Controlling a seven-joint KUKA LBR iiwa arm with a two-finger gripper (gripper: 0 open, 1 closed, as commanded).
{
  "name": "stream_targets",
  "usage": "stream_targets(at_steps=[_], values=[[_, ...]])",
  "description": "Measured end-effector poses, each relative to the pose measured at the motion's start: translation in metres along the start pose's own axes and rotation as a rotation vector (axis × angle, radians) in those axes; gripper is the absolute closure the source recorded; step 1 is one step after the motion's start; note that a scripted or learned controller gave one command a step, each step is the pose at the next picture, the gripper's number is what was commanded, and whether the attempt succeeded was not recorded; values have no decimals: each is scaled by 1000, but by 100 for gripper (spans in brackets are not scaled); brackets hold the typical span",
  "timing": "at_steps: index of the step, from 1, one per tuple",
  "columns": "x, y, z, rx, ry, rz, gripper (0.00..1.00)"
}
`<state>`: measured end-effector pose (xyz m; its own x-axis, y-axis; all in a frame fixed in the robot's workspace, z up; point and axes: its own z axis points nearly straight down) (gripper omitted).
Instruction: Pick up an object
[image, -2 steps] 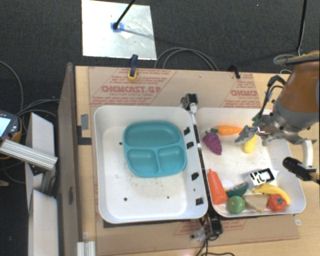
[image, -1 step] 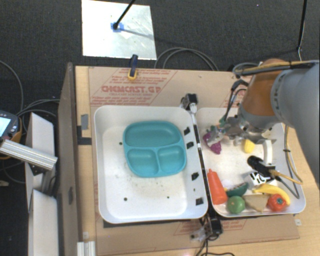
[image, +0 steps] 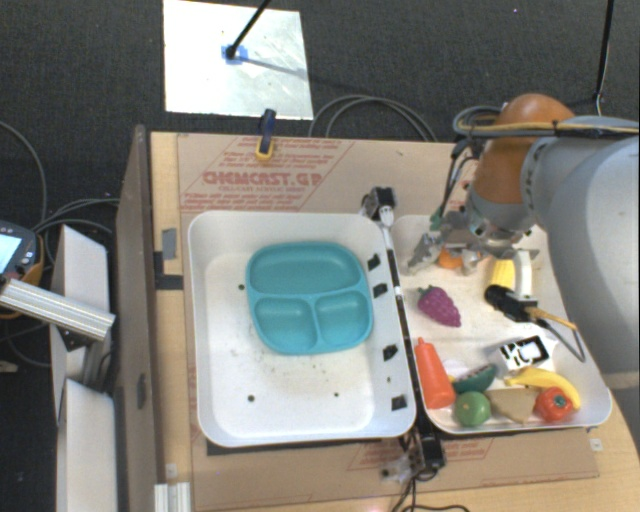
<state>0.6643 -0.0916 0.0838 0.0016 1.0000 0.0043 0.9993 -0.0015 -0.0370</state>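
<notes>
My gripper (image: 447, 250) is low over the far end of the right bin (image: 590, 395). A small orange toy (image: 451, 261) shows right under it; whether it is held is hidden. A yellow piece (image: 503, 271) lies just to the gripper's right, and purple grapes (image: 439, 305) sit a little nearer the camera. At the bin's near end are an orange carrot (image: 433, 372), a green round fruit (image: 472, 408), a dark green piece (image: 477, 379), a beige piece (image: 512, 403), a red tomato (image: 553, 403) and a yellow banana (image: 546, 379).
The left bin (image: 215, 330) holds a teal divided plate (image: 308, 297). A row of black clips (image: 389, 290) runs along the wall between the bins. The arm's grey body (image: 590, 220) covers the right bin's far right side.
</notes>
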Motion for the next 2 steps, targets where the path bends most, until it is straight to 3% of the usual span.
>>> stream_targets(at_steps=[1,2], values=[[-2,-2,-7,-6,-5,0,100],[-2,-2,-7,-8,-5,-2,0]])
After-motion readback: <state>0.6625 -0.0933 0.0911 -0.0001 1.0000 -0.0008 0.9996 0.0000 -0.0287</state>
